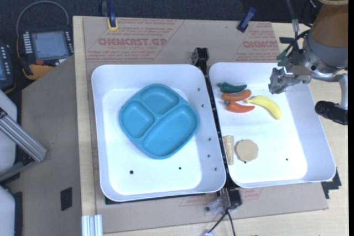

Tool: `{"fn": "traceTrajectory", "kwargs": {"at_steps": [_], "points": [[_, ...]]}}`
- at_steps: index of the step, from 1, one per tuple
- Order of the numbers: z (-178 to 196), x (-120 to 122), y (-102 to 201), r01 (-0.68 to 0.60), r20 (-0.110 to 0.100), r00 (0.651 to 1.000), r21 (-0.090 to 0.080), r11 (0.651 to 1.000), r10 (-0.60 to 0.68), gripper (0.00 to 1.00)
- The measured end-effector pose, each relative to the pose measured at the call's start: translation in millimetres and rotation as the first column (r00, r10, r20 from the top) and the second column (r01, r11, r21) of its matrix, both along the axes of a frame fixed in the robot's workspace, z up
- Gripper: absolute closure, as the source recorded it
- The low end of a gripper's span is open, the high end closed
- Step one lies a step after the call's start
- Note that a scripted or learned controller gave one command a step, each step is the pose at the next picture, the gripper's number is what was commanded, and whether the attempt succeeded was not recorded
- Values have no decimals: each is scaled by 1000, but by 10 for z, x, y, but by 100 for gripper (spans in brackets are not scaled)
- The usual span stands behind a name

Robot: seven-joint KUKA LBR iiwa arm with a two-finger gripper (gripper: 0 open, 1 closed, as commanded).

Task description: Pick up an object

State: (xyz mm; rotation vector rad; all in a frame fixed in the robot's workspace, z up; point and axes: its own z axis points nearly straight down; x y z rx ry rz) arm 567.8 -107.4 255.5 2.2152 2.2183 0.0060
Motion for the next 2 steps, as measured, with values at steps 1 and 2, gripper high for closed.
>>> {"fn": "traceTrajectory", "kwargs": {"at_steps": [1, 2], "points": [[-21, -153, 476, -4, -10, 1000, 4, 1000, 4, 100], [-6, -184, 1092, -6, -9, 1000, 5, 1000, 6, 100]]}}
